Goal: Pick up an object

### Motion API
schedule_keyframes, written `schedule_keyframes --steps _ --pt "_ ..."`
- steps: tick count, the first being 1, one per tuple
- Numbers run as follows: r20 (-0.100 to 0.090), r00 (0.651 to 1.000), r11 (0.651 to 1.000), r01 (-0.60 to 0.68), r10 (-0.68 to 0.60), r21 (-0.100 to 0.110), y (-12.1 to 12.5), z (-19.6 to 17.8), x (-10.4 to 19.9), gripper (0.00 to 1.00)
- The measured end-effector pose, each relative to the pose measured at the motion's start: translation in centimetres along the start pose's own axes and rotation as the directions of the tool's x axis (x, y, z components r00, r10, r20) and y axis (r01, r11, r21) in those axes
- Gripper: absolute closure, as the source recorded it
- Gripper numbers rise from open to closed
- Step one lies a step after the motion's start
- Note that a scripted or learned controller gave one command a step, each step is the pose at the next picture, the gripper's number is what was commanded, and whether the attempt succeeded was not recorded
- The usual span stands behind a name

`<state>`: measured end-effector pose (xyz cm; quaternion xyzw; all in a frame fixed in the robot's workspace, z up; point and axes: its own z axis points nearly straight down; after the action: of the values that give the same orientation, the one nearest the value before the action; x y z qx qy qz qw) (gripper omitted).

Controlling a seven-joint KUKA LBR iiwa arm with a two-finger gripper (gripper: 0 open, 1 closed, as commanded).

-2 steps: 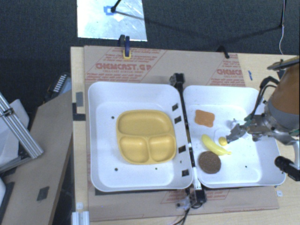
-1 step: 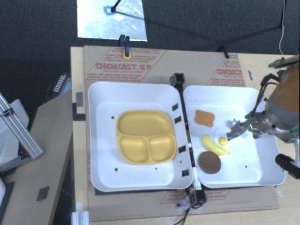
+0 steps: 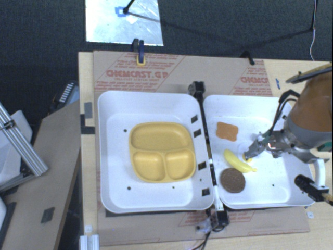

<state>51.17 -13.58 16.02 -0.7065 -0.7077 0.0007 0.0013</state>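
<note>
Banana (image 3: pixel 239 162) is the object I take as the target, since it lies nearest the claw (image 3: pixel 255 151), just off its tip toward the divider between the two bins and a little toward the near rim. It reads as a small yellow curved toy, lying flat on the floor of the right bin (image 3: pixel 270 191), with one end close under the claw's tip. I judge the step in hand to be the approach: the claw sits low over the bin beside the banana's end, and I see nothing gripped. At this slant I cannot tell whether it is spread or clenched. The next move, as I judge it, calls for centring over the banana's middle and straddling its narrow width before closing, because a grip on the tapered end could slip off. An orange slab (image 3: pixel 227 131) lies beyond the claw toward the far rim, and a brown round disc (image 3: pixel 232 180) sits nearer the front rim, just beside the banana. A yellow divided tray (image 3: pixel 158 151) rests in the left bin (image 3: pixel 112 155), well apart from the claw.
</note>
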Motion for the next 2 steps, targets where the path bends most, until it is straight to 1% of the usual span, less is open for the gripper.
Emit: schedule_keyframes --steps 1,2 --pt "0.0 1.0 1.0 0.0 0.0 0.0 1.0 5.4 -0.1 0.0" --pt "0.0 1.0 1.0 -0.001 0.001 -0.002 1.0 7.7 -0.1 0.0"
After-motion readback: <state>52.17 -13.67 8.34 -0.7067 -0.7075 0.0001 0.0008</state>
